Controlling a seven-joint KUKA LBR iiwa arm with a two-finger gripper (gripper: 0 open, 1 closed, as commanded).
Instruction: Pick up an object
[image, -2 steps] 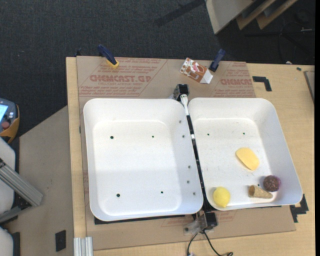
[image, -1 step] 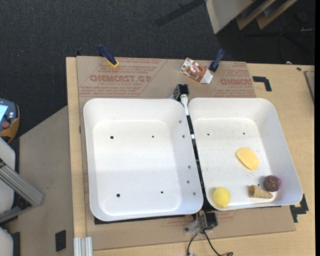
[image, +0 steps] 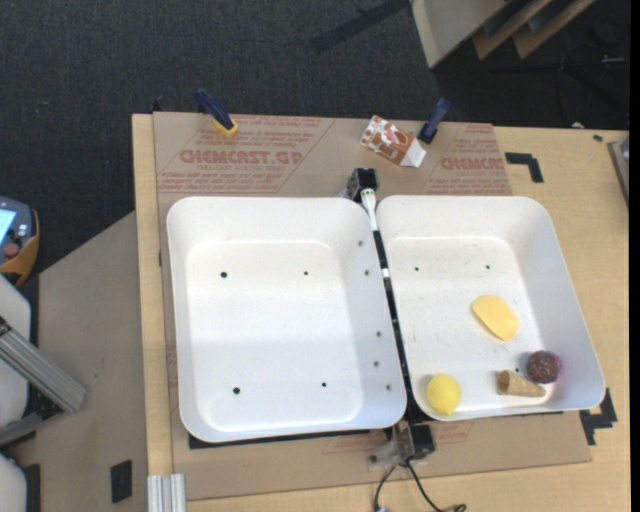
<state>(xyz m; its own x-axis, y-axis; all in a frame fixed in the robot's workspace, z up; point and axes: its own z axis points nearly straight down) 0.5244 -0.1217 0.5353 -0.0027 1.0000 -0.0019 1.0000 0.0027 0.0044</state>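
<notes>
Within the right bin (image: 560, 260), four small items are gathered near the front: one yellow slab (image: 495, 316), one yellow ball (image: 443, 393), one tan cone (image: 518, 383) and one dark ball (image: 543, 366). All are judged light; the slab seems easiest gripped across its width. The claw's state cannot be told.

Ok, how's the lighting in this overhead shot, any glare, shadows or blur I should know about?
Camera view: even, soft light; the left bin and right bin read bright white with faint shading along their inner walls and no harsh glare. The yellow ball and the other small items cast only slight shadows. Focus is mildly soft overall; the dark floor at top is dim.
</notes>
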